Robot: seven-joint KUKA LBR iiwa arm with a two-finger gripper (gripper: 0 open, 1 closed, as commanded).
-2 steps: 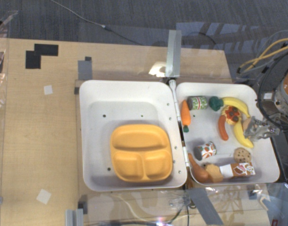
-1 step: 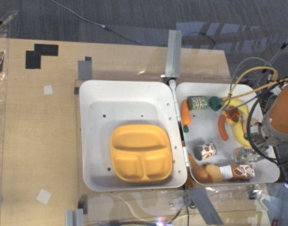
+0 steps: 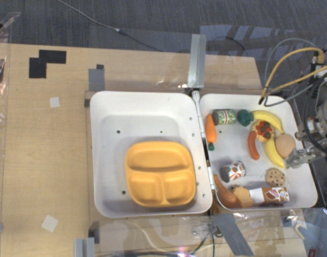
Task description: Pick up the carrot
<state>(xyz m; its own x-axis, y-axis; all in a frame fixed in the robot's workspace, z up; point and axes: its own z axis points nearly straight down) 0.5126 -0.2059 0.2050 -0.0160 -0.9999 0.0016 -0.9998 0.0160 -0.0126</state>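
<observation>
The carrot (image 3: 210,128) is orange with a green stub at its near end. It lies lengthwise along the left wall of the right bin (image 3: 308,189), just left of a green-labelled can (image 3: 224,116). My gripper (image 3: 296,158) is low over the right rim of that bin, beside the tan egg-shaped piece (image 3: 284,145) and the near banana (image 3: 273,153). It is far to the right of the carrot, and nothing is visibly held in it.
The right bin also holds a green vegetable piece (image 3: 244,116), a pizza slice (image 3: 263,129), a sausage (image 3: 253,145), a cookie (image 3: 274,176), a small can (image 3: 234,171) and a bottle (image 3: 267,195). A yellow divided plate (image 3: 160,173) sits in the left bin (image 3: 107,143).
</observation>
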